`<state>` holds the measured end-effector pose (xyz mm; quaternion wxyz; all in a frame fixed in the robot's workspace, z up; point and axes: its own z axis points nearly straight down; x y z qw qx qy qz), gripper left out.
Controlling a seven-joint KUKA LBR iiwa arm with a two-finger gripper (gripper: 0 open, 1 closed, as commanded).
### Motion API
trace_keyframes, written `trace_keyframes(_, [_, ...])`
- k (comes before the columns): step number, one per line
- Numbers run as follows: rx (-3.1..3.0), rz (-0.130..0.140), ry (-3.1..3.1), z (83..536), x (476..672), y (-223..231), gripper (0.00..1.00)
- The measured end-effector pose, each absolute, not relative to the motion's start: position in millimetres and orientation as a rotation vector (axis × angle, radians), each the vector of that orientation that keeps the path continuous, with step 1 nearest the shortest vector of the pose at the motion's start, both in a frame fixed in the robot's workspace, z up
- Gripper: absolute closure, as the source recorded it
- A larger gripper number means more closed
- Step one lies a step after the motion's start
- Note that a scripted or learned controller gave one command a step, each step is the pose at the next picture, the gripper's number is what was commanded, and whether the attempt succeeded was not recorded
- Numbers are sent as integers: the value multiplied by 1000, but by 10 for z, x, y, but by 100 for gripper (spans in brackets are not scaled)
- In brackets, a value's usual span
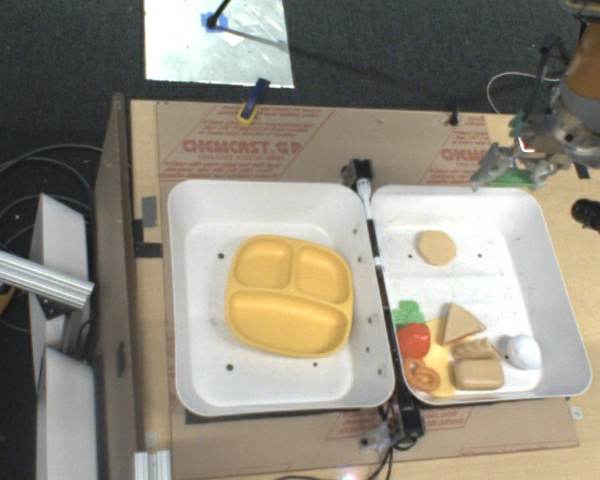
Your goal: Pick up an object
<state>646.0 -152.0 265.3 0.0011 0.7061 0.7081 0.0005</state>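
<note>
The right bin (pixel 550 268) holds several toy foods. A round tan cookie (pixel 437 247) lies near its far left. At the front sit a red tomato with green leaves (pixel 412 336), a tan sandwich wedge (pixel 462 322), a brown bread piece (pixel 477 371), a white ball (pixel 523 351) and a yellow slice (pixel 423 376). My gripper (pixel 517 168) hangs over the far rim of the right bin, above and right of the cookie, well apart from the foods. Something green shows just under it.
The left bin (pixel 200 268) carries a yellow three-compartment plate (pixel 290 295). A black divider bar (pixel 375 258) runs between the bins. Cardboard lies beneath them. A silver sheet (pixel 218 28) lies on the floor at the back, and cables (pixel 20 178) sit at the left.
</note>
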Motion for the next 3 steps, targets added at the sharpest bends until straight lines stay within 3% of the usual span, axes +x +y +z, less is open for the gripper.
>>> trace_keyframes(1, [2217, -1, 2231, 2039, 6310, -1133, 0])
trace_keyframes(2, [2224, -7, 2225, 888, 6563, -1389, 0])
trace_keyframes(3, [2211, 4, 2227, 850, 6698, -1147, 0])
